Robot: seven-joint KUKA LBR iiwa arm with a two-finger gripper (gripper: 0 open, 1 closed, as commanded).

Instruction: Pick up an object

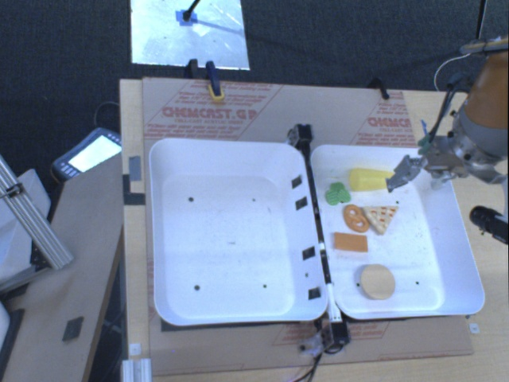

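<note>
My gripper [402, 173] hangs at the right of the frame over the right bin [461, 245], its tip just beside the yellow block [367, 180]. I can't tell how the fingers stand. Nothing is visibly held. My worry: the green piece [337, 192], pretzel [355, 218] and waffle wedge [381, 216] crowd close, so a sloppy descent could shove the block away

Bench topped with printed cardboard sheet [262, 106]. Shiny metal plate [189, 24] lies behind it on dark carpet. Yellow clamp [215, 86] grips cardboard's far edge. Lit tablet screen [89, 154] sits left, aluminium rail [30, 217] nearby.
</note>
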